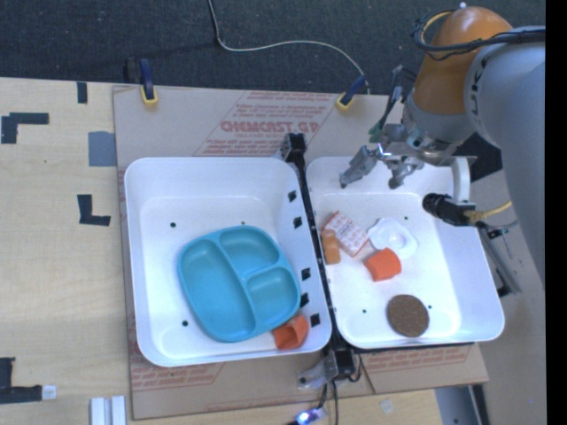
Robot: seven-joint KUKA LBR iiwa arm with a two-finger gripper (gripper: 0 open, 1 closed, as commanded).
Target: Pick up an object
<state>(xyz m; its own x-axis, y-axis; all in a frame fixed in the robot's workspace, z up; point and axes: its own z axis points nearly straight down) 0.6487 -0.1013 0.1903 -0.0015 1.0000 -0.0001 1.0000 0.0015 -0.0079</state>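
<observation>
My gripper (376,173) hangs over the far edge of the right bin (461,264), fingers spread open with nothing between them. Below it in the right bin lie a small printed packet (347,232), an orange stick-shaped piece (330,250), a white round lid (392,236), an orange block (383,265) and a brown round disc (408,315). The left bin (151,237) holds a blue divided plate (237,281) and an orange cup-like piece (291,333) at its near right corner.
A black divider (306,228) runs between the two bins. A black-and-yellow fitting (447,209) juts over the right bin's far right side. Blue-yellow clamps (147,88) (353,92) hold the cardboard base at the back.
</observation>
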